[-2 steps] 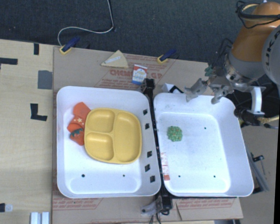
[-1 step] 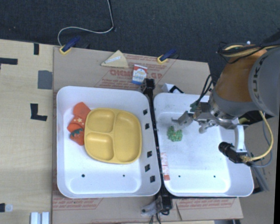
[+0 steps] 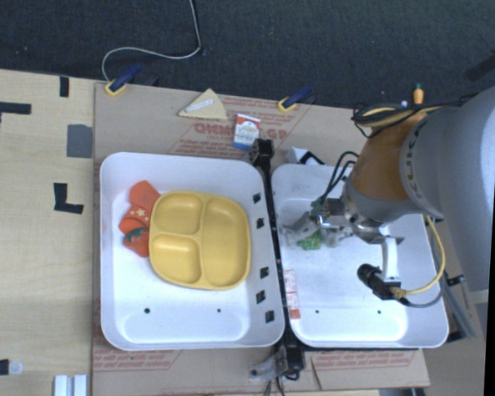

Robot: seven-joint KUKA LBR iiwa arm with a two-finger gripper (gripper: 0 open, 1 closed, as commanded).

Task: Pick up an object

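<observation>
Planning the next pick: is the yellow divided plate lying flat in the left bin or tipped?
Flat, face up. The yellow divided plate shows all three compartments from above and rests on the left bin's floor, partly covering orange items.

Gripper low in the right bin, beside a small green object
</observation>
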